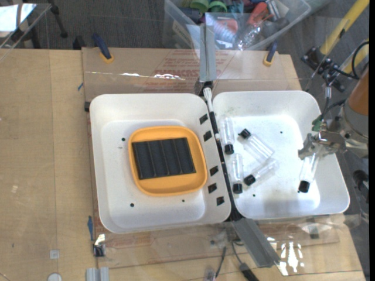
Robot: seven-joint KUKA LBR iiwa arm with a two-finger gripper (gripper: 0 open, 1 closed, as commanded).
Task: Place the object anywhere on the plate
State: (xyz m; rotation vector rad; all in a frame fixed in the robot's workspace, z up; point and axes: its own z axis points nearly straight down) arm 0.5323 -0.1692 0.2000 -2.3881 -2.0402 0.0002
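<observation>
Gripper [313, 148] in rt bin, clear vial [306, 173] hanging between fingers.

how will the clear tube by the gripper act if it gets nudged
The clear tube looks round and smooth, so it would probably roll or slip. It seems light, likely sliding easily on the white bin. The gripper sits right above it.

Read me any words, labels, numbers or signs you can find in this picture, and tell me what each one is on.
Nothing can be read for certain.
Red print on the clear sheet behind the bins: too blurred to read.
Small tag on the bench at lower left: too small to read.
Orange plate, left bin, right bin, clear black-capped tubes: no markings can be made out.
</observation>
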